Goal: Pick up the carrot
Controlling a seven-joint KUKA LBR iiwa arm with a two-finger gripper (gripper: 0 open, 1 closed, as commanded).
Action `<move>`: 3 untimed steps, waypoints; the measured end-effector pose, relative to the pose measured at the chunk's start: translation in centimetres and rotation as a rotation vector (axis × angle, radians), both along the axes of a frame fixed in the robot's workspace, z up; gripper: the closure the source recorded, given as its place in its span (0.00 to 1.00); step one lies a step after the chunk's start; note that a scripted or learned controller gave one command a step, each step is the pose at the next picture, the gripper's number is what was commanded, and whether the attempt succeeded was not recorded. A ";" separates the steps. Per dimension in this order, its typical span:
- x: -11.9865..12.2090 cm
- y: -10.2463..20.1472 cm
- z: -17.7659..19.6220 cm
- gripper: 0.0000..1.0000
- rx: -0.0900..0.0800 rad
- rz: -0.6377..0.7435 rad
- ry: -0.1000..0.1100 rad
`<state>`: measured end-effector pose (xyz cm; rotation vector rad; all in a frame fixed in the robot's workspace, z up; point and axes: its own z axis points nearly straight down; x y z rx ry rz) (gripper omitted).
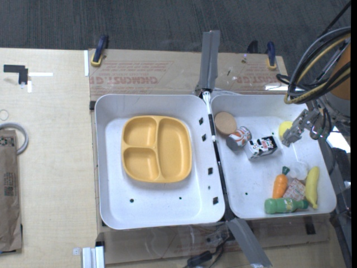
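Carrot point(280, 185) lying in the right bin point(245, 202) between a green bottle point(285, 205) and a banana point(312, 186), the end effector point(292, 133), aperture indeterminate, above it; descent should centre on the orange body, clear of both neighbours.

Grey metal gripper point(295, 130) on an orange-banded wrist, with looping black and yellow cables point(312, 66) above

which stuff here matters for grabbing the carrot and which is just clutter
For the job: carrot, gripper, right bin.

Lying about: yellow divided plate, banana, green bottle, black-and-white cow toy, round brown piece.
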<state>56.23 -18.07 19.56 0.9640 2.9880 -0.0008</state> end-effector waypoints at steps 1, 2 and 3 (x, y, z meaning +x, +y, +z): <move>0.0 0.0 0.0 0.00 0.000 0.000 0.000; -7.6 -0.1 -10.3 0.00 -0.001 0.147 -0.004; -7.5 -0.2 -9.4 1.00 -0.001 0.144 -0.007</move>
